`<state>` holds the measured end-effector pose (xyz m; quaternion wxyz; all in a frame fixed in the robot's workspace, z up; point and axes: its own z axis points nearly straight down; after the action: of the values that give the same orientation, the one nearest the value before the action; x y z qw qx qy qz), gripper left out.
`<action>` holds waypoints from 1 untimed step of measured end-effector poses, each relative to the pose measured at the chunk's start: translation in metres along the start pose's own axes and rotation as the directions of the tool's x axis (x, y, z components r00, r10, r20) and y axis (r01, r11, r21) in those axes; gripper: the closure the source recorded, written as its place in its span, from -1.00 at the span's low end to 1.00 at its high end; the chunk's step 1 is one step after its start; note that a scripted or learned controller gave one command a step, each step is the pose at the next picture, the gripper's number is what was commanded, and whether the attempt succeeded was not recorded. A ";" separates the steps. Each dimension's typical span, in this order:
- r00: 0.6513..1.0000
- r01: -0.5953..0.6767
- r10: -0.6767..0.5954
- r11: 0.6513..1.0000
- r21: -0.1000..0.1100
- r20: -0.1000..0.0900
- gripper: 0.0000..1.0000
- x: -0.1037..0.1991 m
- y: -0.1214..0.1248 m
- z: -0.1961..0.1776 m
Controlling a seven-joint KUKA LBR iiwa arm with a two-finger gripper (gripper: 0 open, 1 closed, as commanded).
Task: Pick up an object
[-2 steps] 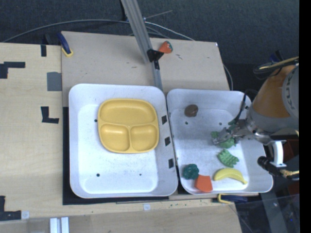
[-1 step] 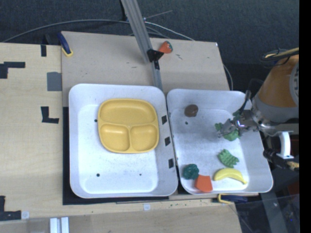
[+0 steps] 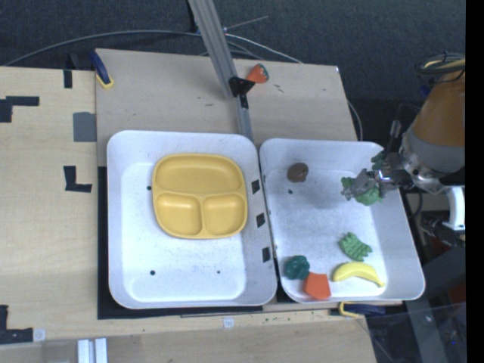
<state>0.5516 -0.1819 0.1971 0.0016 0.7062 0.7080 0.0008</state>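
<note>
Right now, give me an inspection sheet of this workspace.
Surface: wooden bench bearing left bin and right bin.
Job's things: in the right bin, brown lump, green leafy toy, banana, orange block, teal toy.
Clutter: yellow divided plate in the left bin.
Grippers: pincer at the right bin's far right, a green item at its tip; hold unclear.
Cables: thin wires behind the bench.
Surroundings: grey pole, dark floor.

Matt yellow plastic tray (image 3: pixel 200 195) in smooth white plastic bin (image 3: pixel 125 225).
</note>
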 end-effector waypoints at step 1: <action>1.000 -0.002 0.002 1.000 0.000 0.000 1.00 -0.006 -0.008 -0.053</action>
<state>0.5438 -0.1875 0.2499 0.0018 0.7068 0.7075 0.0007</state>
